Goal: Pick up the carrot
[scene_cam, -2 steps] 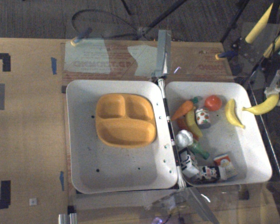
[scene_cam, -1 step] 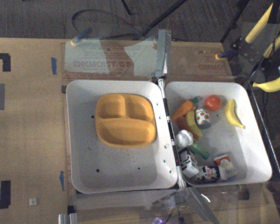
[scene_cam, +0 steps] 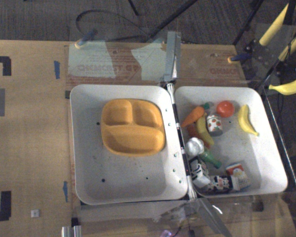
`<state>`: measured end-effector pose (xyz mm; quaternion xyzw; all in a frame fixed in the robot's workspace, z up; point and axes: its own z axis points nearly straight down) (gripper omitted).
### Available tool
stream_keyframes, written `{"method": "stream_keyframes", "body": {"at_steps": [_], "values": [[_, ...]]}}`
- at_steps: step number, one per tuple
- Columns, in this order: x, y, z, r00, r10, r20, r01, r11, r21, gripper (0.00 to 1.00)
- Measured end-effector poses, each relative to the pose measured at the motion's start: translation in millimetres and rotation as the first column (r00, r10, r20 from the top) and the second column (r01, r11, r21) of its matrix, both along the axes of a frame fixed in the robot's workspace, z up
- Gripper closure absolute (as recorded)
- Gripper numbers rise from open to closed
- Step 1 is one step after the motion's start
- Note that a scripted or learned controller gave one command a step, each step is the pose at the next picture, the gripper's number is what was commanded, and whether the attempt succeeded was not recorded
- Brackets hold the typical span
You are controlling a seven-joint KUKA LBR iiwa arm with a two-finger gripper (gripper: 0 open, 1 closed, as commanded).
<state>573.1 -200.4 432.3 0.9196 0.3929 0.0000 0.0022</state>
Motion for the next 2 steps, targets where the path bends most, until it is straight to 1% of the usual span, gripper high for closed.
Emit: {"method": "stream_keyframes", "body": {"at_steps": [1, 2], "values": [[14, -15, -30, 0.956, -0.293, -0.006, 0.293, 0.956, 0.004, 1.0], [-12, -23, 3, 0.834, -0.551, 0.0, 0.551, 0.834, 0.003, 1.0]]}}
